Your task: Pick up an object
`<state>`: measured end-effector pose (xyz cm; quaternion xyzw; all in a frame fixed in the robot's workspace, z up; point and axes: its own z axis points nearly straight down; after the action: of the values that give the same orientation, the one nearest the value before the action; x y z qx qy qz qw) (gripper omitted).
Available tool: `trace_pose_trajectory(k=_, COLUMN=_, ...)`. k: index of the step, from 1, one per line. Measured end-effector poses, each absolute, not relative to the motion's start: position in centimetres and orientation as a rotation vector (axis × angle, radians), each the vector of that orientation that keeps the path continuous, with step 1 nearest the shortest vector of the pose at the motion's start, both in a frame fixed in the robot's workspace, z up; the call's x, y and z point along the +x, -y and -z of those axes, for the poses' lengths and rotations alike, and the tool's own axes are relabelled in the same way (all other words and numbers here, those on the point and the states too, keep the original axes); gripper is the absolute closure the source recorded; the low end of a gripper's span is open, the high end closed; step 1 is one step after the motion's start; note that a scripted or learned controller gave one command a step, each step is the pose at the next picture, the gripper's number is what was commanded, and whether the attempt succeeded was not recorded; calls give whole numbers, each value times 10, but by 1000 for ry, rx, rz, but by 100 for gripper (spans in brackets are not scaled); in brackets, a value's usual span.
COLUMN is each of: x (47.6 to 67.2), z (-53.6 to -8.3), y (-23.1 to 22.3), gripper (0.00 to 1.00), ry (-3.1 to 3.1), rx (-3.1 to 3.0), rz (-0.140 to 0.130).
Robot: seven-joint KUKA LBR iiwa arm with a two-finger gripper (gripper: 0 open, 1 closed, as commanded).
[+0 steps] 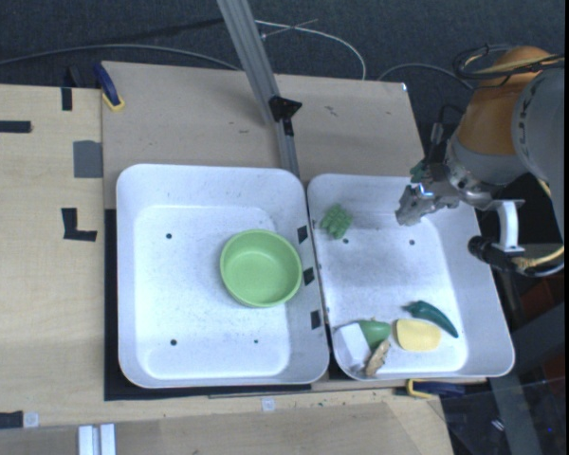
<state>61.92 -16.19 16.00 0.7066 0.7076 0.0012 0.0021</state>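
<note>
My gripper (412, 209) hangs over the far right part of the right bin (474, 282), with nothing visible between its fingers. A small green ridged block (337, 221) lies at the bin's far left, well left of the gripper. At the near edge lie a yellow piece (417, 335), a dark green curved piece (434, 317), a green cone-like piece (375, 331) and a tan stick (377, 355). A light green bowl (260, 267) sits in the left bin (161, 254).
A grey pole (256, 60) slants down from the top to the gap between the bins. Cables run across the dark floor behind the bench. A blue and yellow clamp (108, 87) sits at the bench's far left corner.
</note>
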Motion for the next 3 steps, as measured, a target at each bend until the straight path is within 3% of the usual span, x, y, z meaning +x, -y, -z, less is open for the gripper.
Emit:
trace_pose_trajectory(k=1, x=620, z=-212, y=162, gripper=100, ry=-2220, rx=2217, rz=-3)
trace_pose_trajectory(k=2, x=638, z=-209, y=109, gripper=100, ry=-2230, rx=2215, rz=-1)
trace_pose_trajectory(k=3, x=643, z=-201, y=57, gripper=100, ry=-2231, rx=2216, rz=0)
